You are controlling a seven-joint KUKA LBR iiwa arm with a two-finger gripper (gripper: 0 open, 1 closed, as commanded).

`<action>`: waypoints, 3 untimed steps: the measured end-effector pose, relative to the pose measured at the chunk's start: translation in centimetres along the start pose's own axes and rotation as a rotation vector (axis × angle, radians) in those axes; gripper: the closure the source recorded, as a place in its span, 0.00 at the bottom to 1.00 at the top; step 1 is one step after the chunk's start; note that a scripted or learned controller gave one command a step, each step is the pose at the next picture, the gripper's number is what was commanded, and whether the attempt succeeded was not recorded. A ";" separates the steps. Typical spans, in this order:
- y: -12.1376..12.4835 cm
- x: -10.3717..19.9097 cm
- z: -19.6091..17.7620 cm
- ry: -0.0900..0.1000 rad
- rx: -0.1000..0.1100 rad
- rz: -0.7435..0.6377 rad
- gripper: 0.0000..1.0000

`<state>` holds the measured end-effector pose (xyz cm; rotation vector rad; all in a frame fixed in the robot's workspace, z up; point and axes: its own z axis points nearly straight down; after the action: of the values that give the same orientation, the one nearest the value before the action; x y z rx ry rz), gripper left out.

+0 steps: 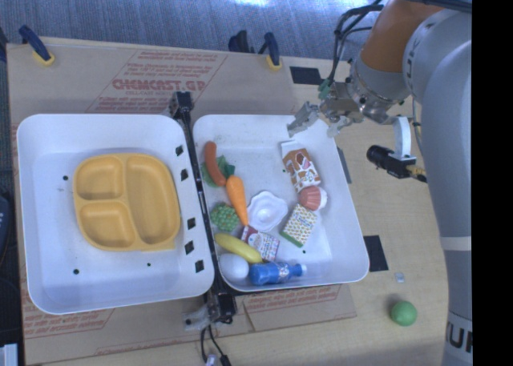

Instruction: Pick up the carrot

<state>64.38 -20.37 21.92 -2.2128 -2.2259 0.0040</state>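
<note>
The carrot (236, 198) lies in the right bin (345, 232) near its left wall, tip pointing toward the near edge, with a red sausage (212, 162) just beyond it and a fried egg (266, 211) beside it on the right. A banana (237, 247) and blue bottle (275, 273) lie by the near edge. The gripper (307, 118) hovers over the bin's far right corner, holding nothing, fingers apart. The left bin (40, 276) bears a yellow divided plate (126, 201).
</note>
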 end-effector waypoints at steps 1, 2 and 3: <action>1.3 7.8 6.6 0.002 0.002 0.129 0.00; -7.8 10.8 12.5 0.001 -0.006 0.508 0.00; -7.9 10.8 11.6 0.001 -0.003 0.503 1.00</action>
<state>56.41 -9.58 10.37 -2.6992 -1.6056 0.0015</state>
